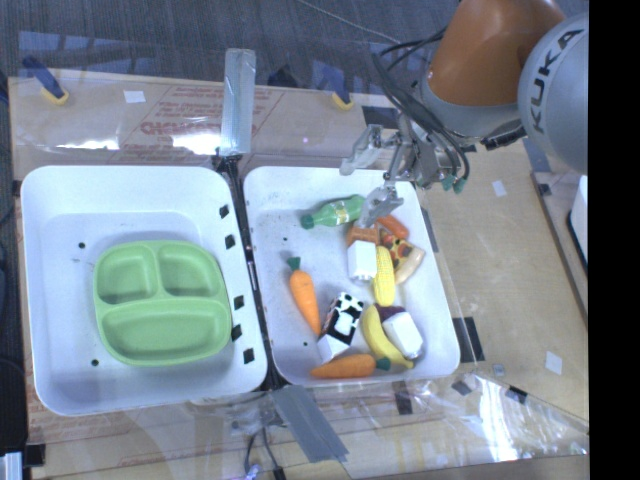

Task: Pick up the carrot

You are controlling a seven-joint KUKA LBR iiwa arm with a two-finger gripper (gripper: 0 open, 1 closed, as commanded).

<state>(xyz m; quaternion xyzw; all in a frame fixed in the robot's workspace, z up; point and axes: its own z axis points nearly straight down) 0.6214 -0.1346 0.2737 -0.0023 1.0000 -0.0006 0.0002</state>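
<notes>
Two shallow white bins side by side: left bin (40, 268), right bin (262, 268). One green divided plate (160, 302), left of frame centre. Two carrots: one (304, 298) at centre, one (343, 367) lower down. One green bottle (335, 211) above them. One corn cob (384, 274), one banana (376, 338), one pizza slice (407, 258), one black-and-white block (345, 318). Two small white pieces (361, 260) (404, 333). One arm (520, 58), upper right.

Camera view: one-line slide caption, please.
Gripper above the right bin of toy food, carrot lying apart; green tray in left bin.
</notes>
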